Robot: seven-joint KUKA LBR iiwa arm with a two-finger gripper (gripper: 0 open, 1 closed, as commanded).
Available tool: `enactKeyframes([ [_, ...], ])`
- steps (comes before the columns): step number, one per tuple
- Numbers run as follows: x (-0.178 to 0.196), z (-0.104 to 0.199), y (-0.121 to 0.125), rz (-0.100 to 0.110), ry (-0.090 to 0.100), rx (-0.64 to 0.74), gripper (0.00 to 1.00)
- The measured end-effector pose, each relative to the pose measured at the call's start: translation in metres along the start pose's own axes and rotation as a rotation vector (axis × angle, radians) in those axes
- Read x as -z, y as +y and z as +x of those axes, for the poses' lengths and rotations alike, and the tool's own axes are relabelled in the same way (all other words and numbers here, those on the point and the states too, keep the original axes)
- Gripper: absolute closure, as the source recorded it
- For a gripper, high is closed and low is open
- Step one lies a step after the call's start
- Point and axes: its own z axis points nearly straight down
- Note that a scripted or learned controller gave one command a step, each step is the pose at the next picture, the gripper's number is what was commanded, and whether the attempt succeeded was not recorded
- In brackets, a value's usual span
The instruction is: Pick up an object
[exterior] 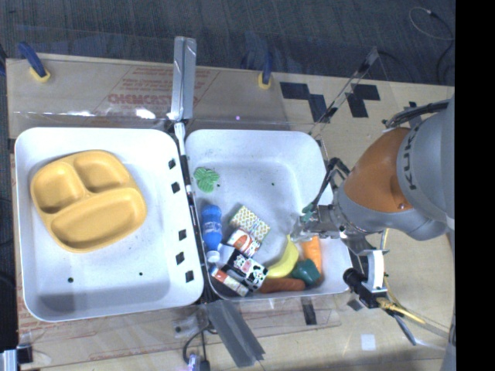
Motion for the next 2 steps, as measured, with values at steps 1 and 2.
enactKeyframes([
  [1,0.0122,0.0332,0.0110,0.031,0.010,-0.044,1.00],
  [2,0.0122,0.0331,0.0109,0.031,0.010,-0.044,0.00],
])
